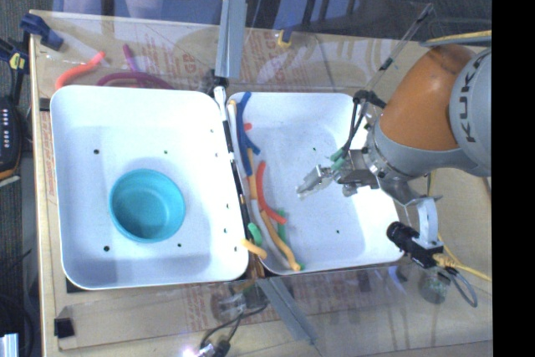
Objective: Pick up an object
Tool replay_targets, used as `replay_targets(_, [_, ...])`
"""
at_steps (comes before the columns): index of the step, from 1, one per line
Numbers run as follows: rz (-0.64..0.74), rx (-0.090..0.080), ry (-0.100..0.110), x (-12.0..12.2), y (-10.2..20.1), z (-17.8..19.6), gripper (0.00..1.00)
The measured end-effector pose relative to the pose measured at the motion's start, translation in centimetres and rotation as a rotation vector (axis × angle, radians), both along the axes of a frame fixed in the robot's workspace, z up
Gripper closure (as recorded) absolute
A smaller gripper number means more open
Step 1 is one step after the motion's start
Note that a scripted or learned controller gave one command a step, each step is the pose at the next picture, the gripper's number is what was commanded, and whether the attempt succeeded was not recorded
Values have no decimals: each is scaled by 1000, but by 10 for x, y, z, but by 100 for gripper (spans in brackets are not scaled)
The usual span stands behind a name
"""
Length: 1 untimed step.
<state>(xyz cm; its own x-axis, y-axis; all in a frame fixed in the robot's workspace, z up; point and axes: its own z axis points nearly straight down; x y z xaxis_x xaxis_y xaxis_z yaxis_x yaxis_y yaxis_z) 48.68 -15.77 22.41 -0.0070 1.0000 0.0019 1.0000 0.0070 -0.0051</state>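
Grey arm [443,121] with orange band reaches in from right over right bin [334,109]. Left bin [75,121] holds teal bowl [148,204]. Gripper [311,184] hangs above right bin's middle, fingers slightly apart, nothing between them. Thin coloured sticks lie along right bin's left wall: blue [243,134], red [260,184], yellow [280,242].

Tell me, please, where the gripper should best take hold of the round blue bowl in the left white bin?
Probably by its rim: the round blue bowl sits upright, mouth open to the top, apart from the left white bin walls. Coming straight down, one finger inside and one outside the thin wall looks safest; the body seems too wide to span.
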Motion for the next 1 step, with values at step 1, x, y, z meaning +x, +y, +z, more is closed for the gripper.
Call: replay_targets(1, [97, -11, -6, -6, 39, -124, 0])
